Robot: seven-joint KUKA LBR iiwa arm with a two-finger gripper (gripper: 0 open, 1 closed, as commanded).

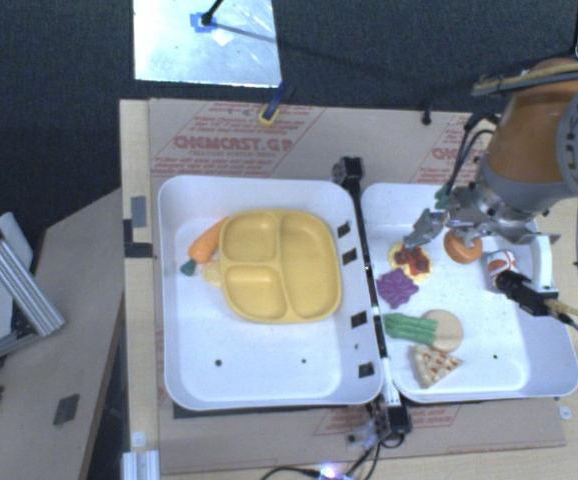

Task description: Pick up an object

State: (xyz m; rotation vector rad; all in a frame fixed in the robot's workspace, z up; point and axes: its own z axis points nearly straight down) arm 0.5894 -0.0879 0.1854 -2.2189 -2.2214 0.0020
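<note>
- Camera view: the surface (299, 133) carries two shallow white bins side by side, their inner rims meeting along a dark clipped seam that runs from its far edge to its near edge.
- The left bin (259, 368) holds a yellow divided plate (274, 265) at its middle; a toy carrot (205, 241) lies against the plate's far-left side, close to the bin's left wall.
- Bare white floor shows along the left bin's near edge and its far-left corner.
- The right bin (509, 358) holds the toys, clustered toward the seam: a red-and-yellow piece (412, 260), a purple piece (397, 288) just nearer, a green piece (410, 325) touching a round tan cookie (442, 327), and a waffle-like wedge (435, 366) at the near-left corner.
- An orange doughnut-like toy (462, 247) sits toward the far side of the right bin, and a small red-and-white object (499, 263) lies just right of it.
- Open floor remains in the right bin's near-right quarter.
- The arm (544, 148) comes in over the surface's far-right corner, its orange band above the wrist, bent down into the right bin.
- The claw (441, 224) hangs low over the far part of the right bin, beside the doughnut-like toy and just above the red-and-yellow piece; whether its fingers are apart or together cannot be told, and nothing shows between them.
</note>
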